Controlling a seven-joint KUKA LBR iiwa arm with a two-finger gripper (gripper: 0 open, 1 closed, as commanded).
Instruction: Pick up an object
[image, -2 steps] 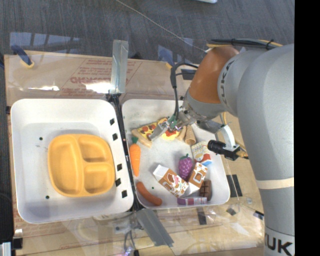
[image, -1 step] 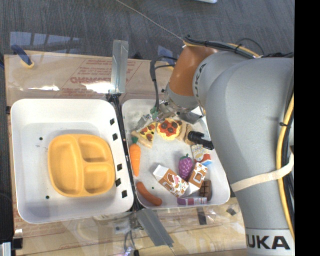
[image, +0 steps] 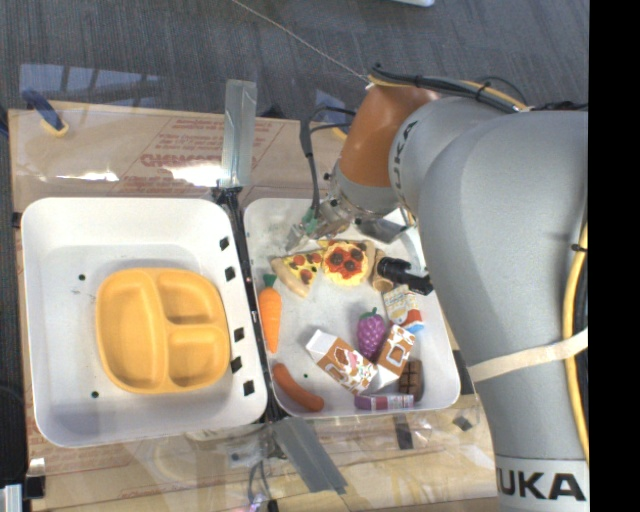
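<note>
The gripper (image: 312, 226) is lowered into the right bin (image: 440, 385); whether it is apart or together cannot be told. A pizza slice (image: 298, 269) is seen just below it, a round pizza (image: 346, 262) just beside.

Plastic toys in matt white bins, on a bench under shiny film

The two shallow white bins (image: 60, 225) look like smooth matt plastic, and the yellow divided tray (image: 160, 327) in the left one is smooth plastic with a soft sheen. The orange toy carrot (image: 270, 316), the purple toy grape bunch (image: 371, 332) and the brown toy sausage (image: 297, 388) look like glossy moulded plastic; the small printed carton (image: 342, 361) looks like paper card. The brown bench sheet (image: 150, 140) resembles cardboard under glossy clear film. The grey robot arm (image: 500, 230) has a smooth satin shell, and its orange band (image: 375, 135) looks matt.
</note>
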